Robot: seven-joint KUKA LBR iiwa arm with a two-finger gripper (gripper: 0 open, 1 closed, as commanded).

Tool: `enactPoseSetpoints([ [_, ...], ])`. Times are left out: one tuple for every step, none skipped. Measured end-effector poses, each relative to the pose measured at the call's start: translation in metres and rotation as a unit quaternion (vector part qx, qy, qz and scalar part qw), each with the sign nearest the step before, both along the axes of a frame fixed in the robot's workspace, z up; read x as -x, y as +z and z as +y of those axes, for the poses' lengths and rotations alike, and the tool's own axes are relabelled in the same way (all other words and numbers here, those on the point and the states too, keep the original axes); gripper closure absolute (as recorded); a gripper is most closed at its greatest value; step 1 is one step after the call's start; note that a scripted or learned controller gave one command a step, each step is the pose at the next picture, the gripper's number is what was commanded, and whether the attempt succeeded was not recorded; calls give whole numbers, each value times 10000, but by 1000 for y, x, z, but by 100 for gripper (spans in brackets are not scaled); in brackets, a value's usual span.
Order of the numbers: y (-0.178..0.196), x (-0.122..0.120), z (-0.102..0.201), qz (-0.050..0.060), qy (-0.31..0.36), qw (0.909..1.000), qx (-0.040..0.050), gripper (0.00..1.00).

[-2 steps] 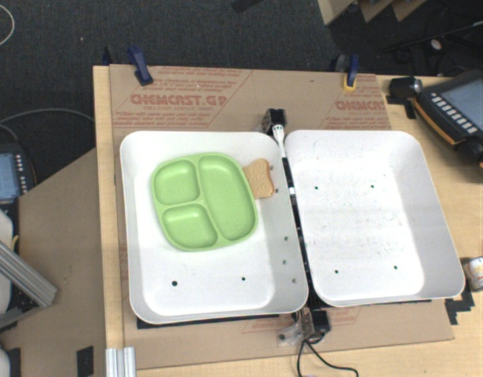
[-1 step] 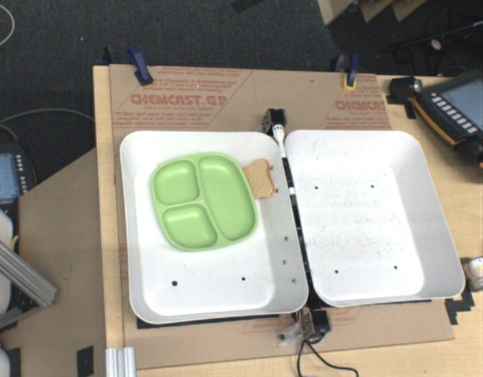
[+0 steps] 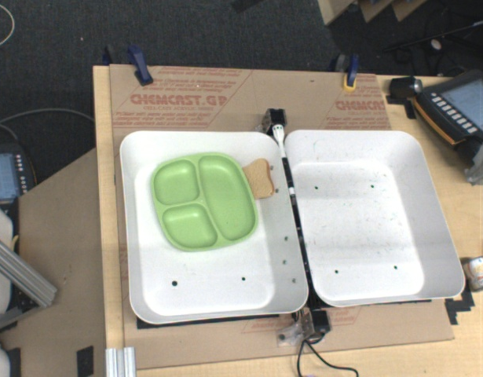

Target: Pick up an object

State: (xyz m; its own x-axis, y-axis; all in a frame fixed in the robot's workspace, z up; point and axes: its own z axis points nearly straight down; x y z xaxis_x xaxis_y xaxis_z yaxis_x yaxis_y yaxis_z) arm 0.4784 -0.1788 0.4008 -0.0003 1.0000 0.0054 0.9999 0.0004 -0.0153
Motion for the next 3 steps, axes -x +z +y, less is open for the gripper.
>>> enactPoseSetpoints([
  [29,-9,-48,-106,-17,9999,52,100],
  [-68,0,-18,-28,1,10000,4,100],
  [88,-26,-17,-182,14,9998,69,100],
])
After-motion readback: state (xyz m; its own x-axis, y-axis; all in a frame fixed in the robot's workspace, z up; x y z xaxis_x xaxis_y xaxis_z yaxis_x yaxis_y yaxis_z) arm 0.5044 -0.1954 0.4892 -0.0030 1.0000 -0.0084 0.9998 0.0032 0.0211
